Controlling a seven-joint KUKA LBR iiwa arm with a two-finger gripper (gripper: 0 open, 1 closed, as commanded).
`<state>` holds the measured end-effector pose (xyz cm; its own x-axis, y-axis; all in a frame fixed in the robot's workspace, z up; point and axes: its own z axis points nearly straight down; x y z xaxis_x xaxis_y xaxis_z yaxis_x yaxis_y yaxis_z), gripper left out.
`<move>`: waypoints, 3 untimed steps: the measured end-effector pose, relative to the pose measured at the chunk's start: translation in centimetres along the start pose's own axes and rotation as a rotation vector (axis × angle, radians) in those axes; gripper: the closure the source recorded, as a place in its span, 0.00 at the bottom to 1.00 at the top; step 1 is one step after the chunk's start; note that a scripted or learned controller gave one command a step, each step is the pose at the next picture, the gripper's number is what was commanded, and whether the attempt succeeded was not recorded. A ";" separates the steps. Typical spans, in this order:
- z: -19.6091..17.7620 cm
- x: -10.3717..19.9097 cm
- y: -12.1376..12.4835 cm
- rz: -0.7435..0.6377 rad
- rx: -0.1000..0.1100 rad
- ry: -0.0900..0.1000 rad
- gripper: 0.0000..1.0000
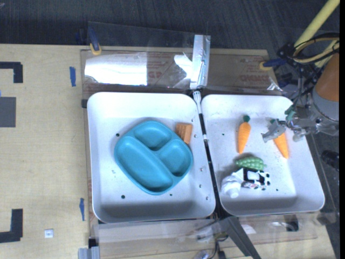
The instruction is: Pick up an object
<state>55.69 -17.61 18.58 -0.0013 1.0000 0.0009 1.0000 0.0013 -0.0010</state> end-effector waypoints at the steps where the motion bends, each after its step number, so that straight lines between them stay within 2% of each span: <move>1: 4.1 -4.7 2.8 -0.057 -0.009 -0.003 0.00; 2: 3.6 -4.4 0.1 -0.007 -0.001 0.000 0.00; 3: 4.3 -4.5 1.5 0.004 -0.029 -0.008 0.00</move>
<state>57.16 -22.07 14.22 0.0025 1.0000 -0.0075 0.9996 -0.0022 0.0275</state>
